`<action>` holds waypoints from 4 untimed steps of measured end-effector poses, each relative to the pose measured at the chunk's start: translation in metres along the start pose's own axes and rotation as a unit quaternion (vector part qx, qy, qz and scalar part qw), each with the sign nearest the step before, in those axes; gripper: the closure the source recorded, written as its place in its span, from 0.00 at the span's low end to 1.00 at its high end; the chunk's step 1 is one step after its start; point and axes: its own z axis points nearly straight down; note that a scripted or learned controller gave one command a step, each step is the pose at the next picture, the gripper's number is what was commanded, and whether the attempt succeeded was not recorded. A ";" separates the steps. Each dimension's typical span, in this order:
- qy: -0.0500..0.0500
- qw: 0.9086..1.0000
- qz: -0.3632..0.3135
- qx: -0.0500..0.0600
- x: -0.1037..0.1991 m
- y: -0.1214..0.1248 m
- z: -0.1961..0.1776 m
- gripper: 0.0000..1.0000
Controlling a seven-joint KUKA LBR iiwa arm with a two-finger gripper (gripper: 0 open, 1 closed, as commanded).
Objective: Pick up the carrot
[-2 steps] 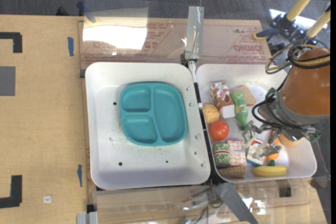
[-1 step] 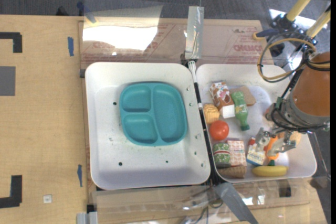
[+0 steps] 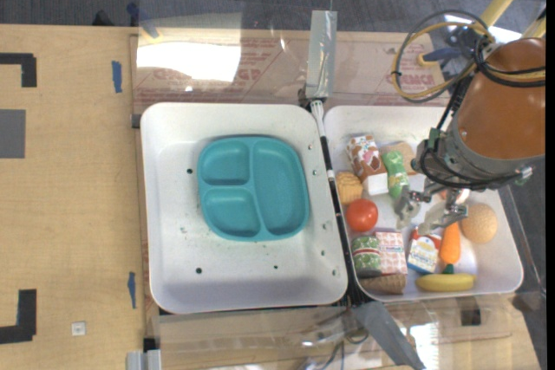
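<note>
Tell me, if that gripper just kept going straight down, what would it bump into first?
Probably the carrot. The gripper points down into the right bin, just up-left of the carrot. A small carton lies just as close, and depth is hard to judge from this slanted view.

A teal divided plate [image 3: 254, 187] lies in the left bin [image 3: 165, 212]; a tomato [image 3: 362, 214] lies in the right bin [image 3: 507, 269].

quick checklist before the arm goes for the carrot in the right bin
1. Carrot in view, in right bin: ok.
2. Gripper over the right bin, near the carrot: ok.
3. Gripper centred over carrot: not ok, it sits slightly left.
4. Room around carrot: not ok, banana and a small carton crowd it.
5. Finger opening: cannot tell.
</note>
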 end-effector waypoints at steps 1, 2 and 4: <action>0.003 1.000 0.002 0.001 0.071 0.003 -0.089 1.00; 0.003 0.992 0.123 -0.010 0.027 0.026 0.061 1.00; 0.002 0.995 0.096 -0.001 0.050 0.013 0.090 1.00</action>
